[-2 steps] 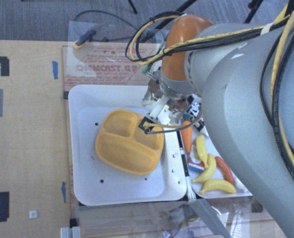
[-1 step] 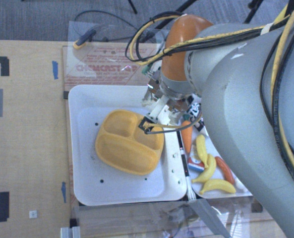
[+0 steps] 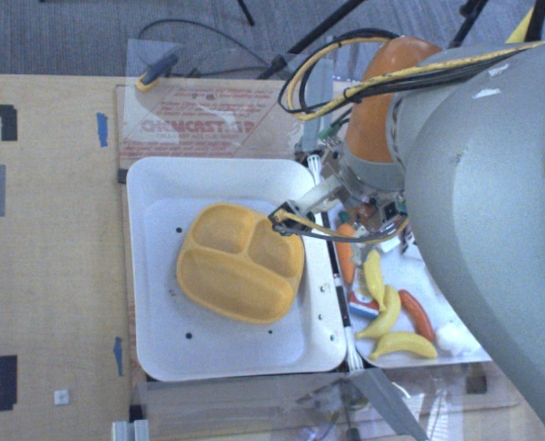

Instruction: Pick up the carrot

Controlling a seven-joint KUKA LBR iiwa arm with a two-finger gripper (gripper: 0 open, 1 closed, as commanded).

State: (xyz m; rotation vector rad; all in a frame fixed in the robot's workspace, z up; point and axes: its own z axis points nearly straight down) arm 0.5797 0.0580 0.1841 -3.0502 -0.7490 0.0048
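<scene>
Here the gripper [image 3: 290, 220] hung over the inner edge of the left bin [image 3: 153, 191], close by the right corner of the yellow divided plate [image 3: 240, 263] that lay in that bin. Whether it was parted or pressed together could not be told from this slanted view, and nothing was seen clamped in it. The carrot [image 3: 346, 254] lay in the right bin [image 3: 437, 361], just inside its left wall, a little to the right of the gripper and slightly nearer the camera, untouched. Nearer still lay two bananas [image 3: 387, 315] and a red sausage-like piece [image 3: 416, 312]. The grey arm [image 3: 474, 154] covered much of the right bin.
</scene>
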